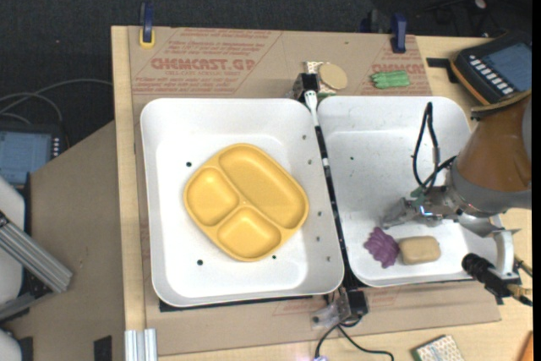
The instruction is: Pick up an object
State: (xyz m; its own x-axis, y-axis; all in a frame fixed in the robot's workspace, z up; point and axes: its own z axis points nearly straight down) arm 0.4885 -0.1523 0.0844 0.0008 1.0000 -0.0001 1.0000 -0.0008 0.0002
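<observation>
Two white bins [161, 182] sitting side by side, gripper [404, 214] hovering at ten o'clock from tan lump [418, 250], purple toy [381, 246] lying beside it, finger state impossible to tell.

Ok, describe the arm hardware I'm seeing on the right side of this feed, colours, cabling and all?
The arm shows a broad orange band over a grey, rounded wrist section. A thin black cable loops up from the wrist area across the right bin. The gripper end is metallic grey; its detail is too small to make out.
</observation>
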